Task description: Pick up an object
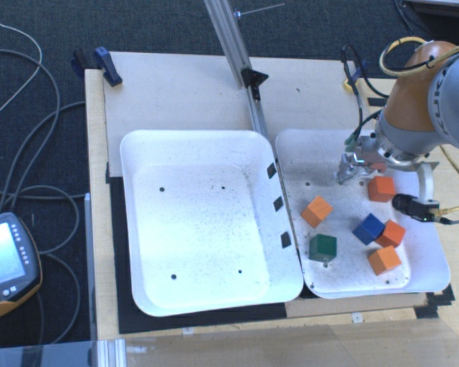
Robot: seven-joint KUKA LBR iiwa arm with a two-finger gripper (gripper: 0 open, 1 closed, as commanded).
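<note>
Bright, even overhead lighting; slightly soft picture.
The left bin [203,216] is nearly washed out by glare; only faint, short shadows are cast on the tabletop [176,98].

I work in a robotics lab. Loose cables [19,140] trail over dark carpet [138,14] left of my tabletop [176,90]. A teach pendant [8,266] lies there too.

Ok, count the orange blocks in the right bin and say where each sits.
4. One left of centre, one beside the gripper, one touching the blue block, one nearest the front rim. The arm may hide more.
</note>
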